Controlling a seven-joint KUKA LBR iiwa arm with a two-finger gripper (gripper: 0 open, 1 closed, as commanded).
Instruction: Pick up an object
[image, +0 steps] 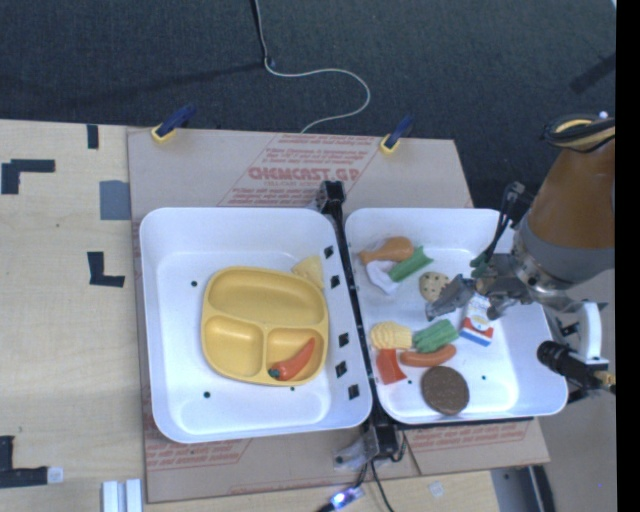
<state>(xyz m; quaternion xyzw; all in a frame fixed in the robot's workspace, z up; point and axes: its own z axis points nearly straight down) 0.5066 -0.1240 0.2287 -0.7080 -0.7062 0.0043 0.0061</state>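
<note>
So we've got the arm (570, 200) coming in from the right, orange band up top, wrist bent down over the right bin (500, 225) with the gripper (468, 293) hanging low above the toy food. Honestly we can't tell what it's doing grip-wise, too dark and small. Right under and beside it sit the cookie (433, 286), a green veggie (436, 334) and a red-white-blue card (477, 331); the yellow tray (262, 320) with a red pepper (294, 362) is in the left bin (170, 300).
</note>
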